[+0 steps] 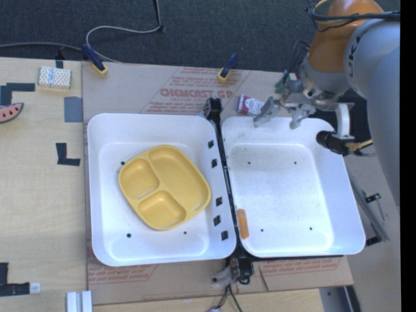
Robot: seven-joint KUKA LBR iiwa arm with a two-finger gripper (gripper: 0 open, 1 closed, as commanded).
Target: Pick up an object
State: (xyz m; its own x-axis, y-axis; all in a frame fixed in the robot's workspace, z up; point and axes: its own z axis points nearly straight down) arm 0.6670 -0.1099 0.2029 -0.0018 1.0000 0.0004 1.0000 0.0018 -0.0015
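Observation:
A yellow divided plate (164,186) lies in the left bin (104,135). A small orange piece (242,223) rests at the left wall of the right bin (338,200). My gripper (281,116) hangs over the back rim of the right bin, open, with its two fingers spread and nothing between them. A small red and white packet (247,104) lies on the cardboard just behind the bins, left of the gripper.
Black clips line the seam (217,168) between the bins. Two blue and yellow clamps (95,58) (227,68) hold the cardboard's back edge. A cable (123,28) loops on the dark floor behind. Tape marks and a small sponge block (54,78) sit on the wooden bench at left.

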